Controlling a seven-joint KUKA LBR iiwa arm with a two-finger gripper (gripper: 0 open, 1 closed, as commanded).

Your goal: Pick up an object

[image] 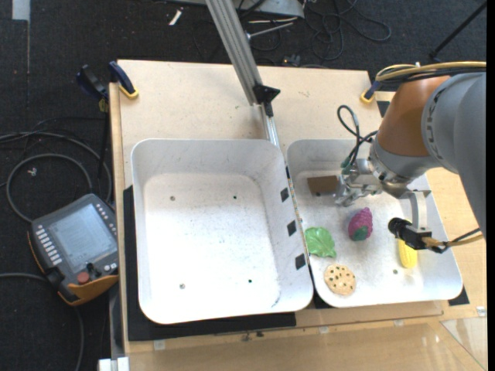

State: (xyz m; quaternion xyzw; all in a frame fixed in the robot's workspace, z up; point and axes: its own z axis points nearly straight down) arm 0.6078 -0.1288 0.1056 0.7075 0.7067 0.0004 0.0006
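Your hand sits low in the right white bin; grip state unclear. Purple knobbly fruit lies just beside it at 5 o'clock.

The light is bright and even, coming from above. The two white bins shine pale, with soft grey shadows along their walls. The dark floor stays dim. Small things look slightly fuzzy.

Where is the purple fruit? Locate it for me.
The purple fruit lies in the right bin, just below the end effector, with the green piece to its left.
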